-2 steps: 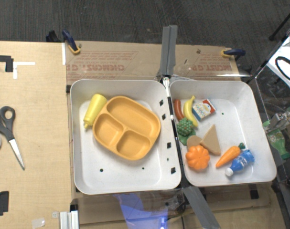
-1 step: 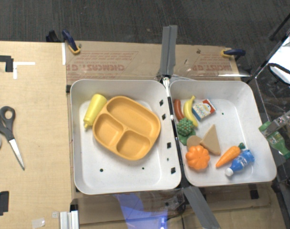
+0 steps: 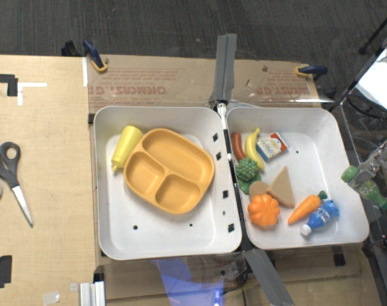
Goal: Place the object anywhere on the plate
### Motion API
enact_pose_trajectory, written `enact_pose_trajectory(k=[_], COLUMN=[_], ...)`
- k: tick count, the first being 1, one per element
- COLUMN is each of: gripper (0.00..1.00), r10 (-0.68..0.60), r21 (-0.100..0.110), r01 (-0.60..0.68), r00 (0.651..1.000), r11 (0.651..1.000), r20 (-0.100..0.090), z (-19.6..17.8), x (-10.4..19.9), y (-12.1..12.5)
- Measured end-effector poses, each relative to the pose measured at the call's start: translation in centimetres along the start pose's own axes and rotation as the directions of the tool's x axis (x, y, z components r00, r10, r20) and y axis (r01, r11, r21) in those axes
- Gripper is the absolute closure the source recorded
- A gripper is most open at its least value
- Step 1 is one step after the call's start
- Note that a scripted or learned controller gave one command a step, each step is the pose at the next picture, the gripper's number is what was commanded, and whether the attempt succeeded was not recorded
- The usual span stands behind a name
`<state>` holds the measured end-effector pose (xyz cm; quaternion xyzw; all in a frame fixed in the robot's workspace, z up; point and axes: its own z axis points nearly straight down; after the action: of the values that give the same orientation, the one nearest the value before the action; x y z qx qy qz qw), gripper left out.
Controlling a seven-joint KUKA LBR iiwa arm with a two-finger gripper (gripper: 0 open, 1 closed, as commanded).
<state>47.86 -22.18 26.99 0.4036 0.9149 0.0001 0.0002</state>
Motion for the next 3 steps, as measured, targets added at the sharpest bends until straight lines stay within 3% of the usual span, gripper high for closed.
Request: enact_pose_trajectory(k=[1, 2, 3], gripper=[1.0, 1.0, 1.0], r10=[-0.27, -0.479, -0.667], r21=[0.0, -0.001, 0.0], r01=[0.27, 0.479, 0.667], r00=[0.963, 0.878, 0.745], r11=[0.963, 0.878, 0.745], r20=[0.001, 0.0, 0.003], z=[0.1, 1.6, 0.9], x=[0.0, 0.0, 0.0], y=[0.0, 0.0, 0.1])
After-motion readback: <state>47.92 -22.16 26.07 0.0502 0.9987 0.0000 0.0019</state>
